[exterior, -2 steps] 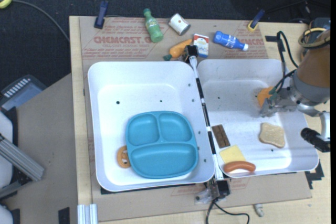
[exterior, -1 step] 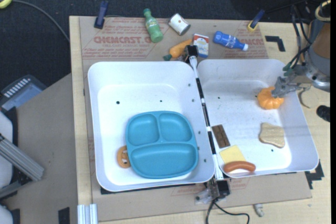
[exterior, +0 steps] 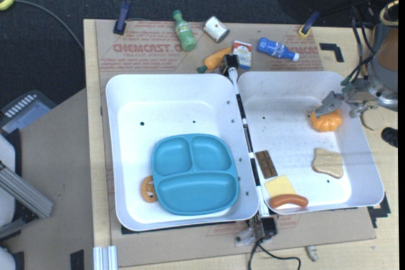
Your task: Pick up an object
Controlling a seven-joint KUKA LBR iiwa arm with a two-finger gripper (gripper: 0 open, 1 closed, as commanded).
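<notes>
Orange toy fruit (exterior: 326, 121) sits in the right bin (exterior: 297, 95), toward its far right side, directly under the gripper (exterior: 331, 104), whose fingertips touch its top; whether they're clamped or loose I cannot tell. Left bin (exterior: 136, 104) carries a blue divided plate (exterior: 195, 172). Nearer in the right bin lie a bread slice (exterior: 328, 162), cheese wedge (exterior: 279, 186) and hot dog (exterior: 288, 202)

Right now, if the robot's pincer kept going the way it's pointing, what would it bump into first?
Most likely the orange fruit. The pincer points left and down into the right bin, and the fruit sits right at its tip. Whether they already touch is unclear from above.
</notes>
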